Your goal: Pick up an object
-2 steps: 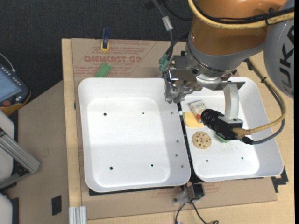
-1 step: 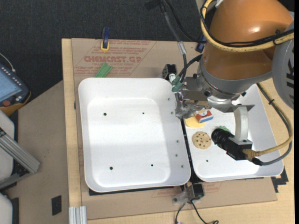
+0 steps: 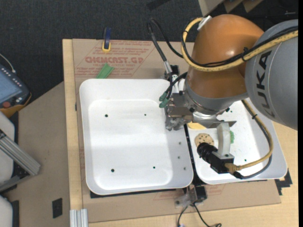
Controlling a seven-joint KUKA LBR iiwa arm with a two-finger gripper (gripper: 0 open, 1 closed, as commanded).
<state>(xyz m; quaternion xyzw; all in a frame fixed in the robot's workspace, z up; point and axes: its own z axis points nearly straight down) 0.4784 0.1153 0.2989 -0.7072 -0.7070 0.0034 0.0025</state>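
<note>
**One fixed overhead camera, slanted view**

Single camera above the bench, looking down at a slant. Left bin (image 3: 128, 136) fills frame centre; right bin (image 3: 265, 145) sits at lower right, largely covered by the arm (image 3: 227, 60), which looms close from the upper right.

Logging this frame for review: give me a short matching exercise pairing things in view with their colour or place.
Things:
1. left bin
2. right bin
3. green strip
4. blue clip

Descriptions:
A. lies on the cardboard behind the bins
B. sits at the far edge of the cardboard
C. white, with small dark dots on its floor
D. partly covered by the arm, holds a round tan perforated piece

Pairs: 1-C, 2-D, 3-A, 4-B
</note>
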